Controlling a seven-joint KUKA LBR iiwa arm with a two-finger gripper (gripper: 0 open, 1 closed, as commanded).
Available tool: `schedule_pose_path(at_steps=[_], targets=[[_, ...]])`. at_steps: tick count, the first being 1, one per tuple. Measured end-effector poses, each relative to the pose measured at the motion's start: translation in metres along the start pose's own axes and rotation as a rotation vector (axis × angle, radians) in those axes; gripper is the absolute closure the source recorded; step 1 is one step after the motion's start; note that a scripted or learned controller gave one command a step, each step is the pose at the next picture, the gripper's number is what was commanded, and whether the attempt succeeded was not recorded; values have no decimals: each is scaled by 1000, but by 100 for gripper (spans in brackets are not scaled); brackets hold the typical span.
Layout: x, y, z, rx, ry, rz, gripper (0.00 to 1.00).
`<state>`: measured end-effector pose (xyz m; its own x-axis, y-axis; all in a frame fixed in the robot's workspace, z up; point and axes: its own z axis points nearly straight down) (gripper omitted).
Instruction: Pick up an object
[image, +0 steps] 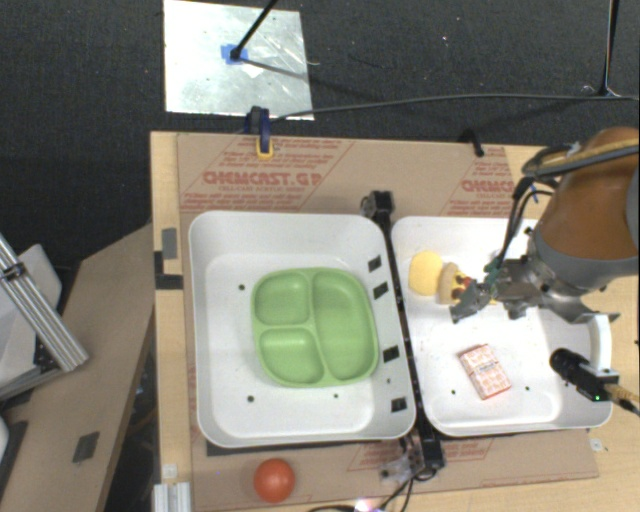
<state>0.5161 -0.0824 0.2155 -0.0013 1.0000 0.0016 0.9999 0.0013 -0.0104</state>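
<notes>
**Arm over the right bin**

A brown bench with red print holds two white bins. The floor around it is dark, with a shiny sheet at 12 o'clock. The left bin holds a green tray with three parts. An orange ball sits on the bench at 6 o'clock of that bin.

In the right bin a yellow ball lies at 10 o'clock. A pink box lies at 6 o'clock, its long side running from 11 to 5 o'clock.

The arm comes in from 3 o'clock. Its gripper hangs just beside the yellow ball. A small toy there is hard to make out, and I cannot tell how the gripper is set.
</notes>
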Motion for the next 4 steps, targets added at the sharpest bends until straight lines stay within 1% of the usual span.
schedule_pose_path(at_steps=[1,2,3,4], targets=[[0,3,-6,-12,-1,-2,0],[-2,-2,55,-8,-1,0,0],[0,-11,103,-6,0,0,0],[-2,-8,128,-19,-6,2,0]])
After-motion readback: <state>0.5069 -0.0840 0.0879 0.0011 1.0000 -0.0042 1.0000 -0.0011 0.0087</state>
